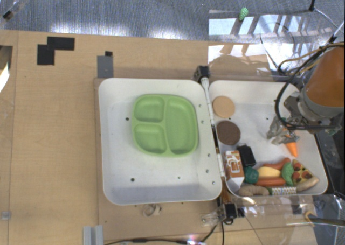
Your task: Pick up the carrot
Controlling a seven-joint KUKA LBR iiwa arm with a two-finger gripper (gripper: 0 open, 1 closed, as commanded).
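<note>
The carrot (291,148) is a small orange cone in the right bin (253,98), near its right wall. My gripper (283,135) is low inside this bin, directly over the carrot's upper end. The orange tip pokes out just below and to the right of the gripper. The wrist and cables hide the contact between them, so I cannot tell whether the carrot is gripped or only lying beneath.
A green divided plate (164,124) lies in the left bin (116,147). The right bin also holds a tan disc (223,106), a brown disc (228,132), a black block (247,155) and a cluster of toy foods (269,174) along its front wall.
</note>
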